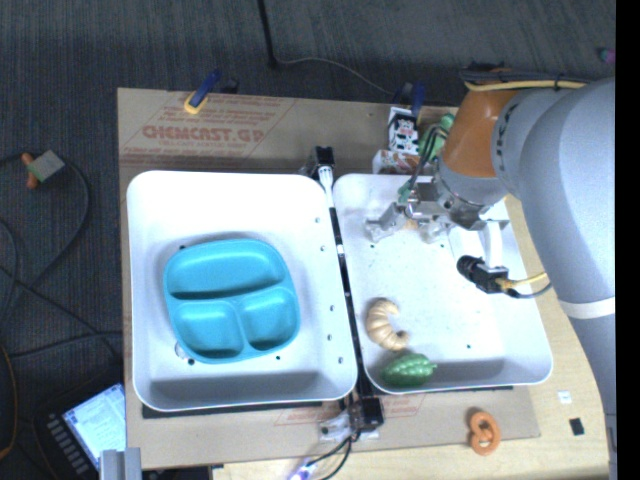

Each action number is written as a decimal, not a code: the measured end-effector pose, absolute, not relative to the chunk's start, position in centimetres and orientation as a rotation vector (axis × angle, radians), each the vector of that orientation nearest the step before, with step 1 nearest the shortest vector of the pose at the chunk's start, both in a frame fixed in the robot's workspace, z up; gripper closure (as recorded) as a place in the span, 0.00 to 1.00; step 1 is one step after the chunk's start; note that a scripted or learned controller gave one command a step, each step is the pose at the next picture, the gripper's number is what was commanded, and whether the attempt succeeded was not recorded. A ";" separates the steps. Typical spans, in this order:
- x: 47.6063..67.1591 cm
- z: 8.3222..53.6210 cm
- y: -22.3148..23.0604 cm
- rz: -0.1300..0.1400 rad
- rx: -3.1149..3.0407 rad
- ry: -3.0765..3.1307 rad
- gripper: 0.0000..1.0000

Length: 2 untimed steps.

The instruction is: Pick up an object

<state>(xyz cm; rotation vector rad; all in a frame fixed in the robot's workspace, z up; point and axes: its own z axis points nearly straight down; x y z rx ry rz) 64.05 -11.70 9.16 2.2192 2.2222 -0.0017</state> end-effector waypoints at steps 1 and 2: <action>64.0 10.1 -11.7 -0.005 2.219 2.222 1.00; 54.9 18.4 -8.2 -0.001 2.221 2.222 1.00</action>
